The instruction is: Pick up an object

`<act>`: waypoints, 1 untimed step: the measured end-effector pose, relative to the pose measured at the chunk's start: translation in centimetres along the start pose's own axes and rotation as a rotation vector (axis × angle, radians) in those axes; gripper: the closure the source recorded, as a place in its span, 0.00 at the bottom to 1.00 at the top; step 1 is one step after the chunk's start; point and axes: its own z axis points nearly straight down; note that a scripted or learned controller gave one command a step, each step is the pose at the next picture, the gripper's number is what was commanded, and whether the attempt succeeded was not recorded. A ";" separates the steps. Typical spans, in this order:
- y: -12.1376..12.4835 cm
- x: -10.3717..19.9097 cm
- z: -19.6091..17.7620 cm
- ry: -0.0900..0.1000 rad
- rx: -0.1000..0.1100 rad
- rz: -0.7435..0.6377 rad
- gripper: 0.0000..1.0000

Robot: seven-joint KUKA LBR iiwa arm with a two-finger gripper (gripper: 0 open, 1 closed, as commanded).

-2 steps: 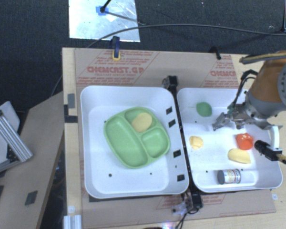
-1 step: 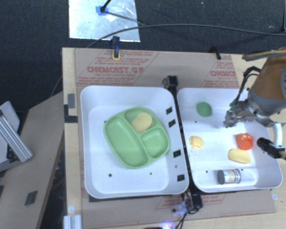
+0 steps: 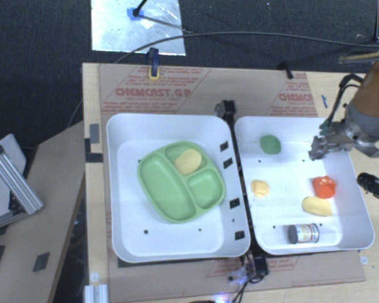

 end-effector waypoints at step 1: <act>0.2 0.0 -4.9 0.000 -0.001 -0.004 1.00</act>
